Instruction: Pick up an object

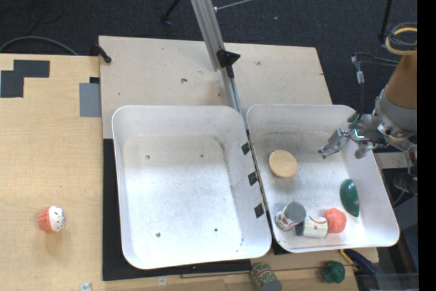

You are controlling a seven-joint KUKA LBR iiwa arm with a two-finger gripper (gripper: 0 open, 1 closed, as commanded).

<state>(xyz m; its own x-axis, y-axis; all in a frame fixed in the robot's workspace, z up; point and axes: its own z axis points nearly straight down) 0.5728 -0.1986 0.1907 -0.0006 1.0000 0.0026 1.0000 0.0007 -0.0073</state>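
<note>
Dark carpet surrounds the surface as we watch the gripper hover over the right bin, jaws spread and empty. Nothing is picked yet; the tan disc lies near, untouched.

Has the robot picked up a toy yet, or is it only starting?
Only starting. Nothing looks done: the tan disc, green piece and orange ball all lie in the right bin. The pincer sits above that bin's upper right part with nothing between its fingers. Grabbing and lifting are left.
</note>
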